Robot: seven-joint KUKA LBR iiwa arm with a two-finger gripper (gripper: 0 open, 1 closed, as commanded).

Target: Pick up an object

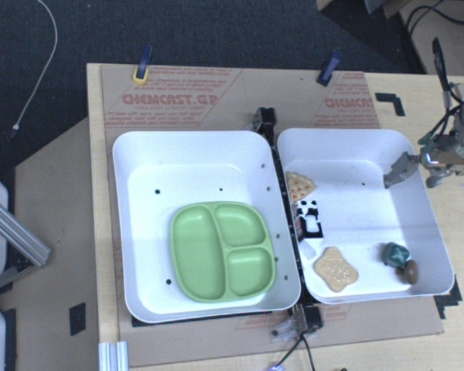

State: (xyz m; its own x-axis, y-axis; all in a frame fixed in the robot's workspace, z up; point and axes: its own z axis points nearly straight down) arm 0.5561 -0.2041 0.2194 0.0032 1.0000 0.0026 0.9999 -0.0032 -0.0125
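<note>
objects: tan cracker-shaped piece (pixel 336 270) at 6 o'clock of right bin (pixel 417 215), teal lump (pixel 395 253) at 4, black-and-white item (pixel 310 219) and waffle-like piece (pixel 299 185) at 9 | my gripper (pixel 417 168): at 2 over the rim, fingers spread, pinching nothing | left bin (pixel 139 207): green divided plate (pixel 220 250) | desk (pixel 108 130)

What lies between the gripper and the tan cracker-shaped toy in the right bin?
In the camera view, only bare white bin floor lies between the gripper and the tan cracker-shaped toy.
</note>
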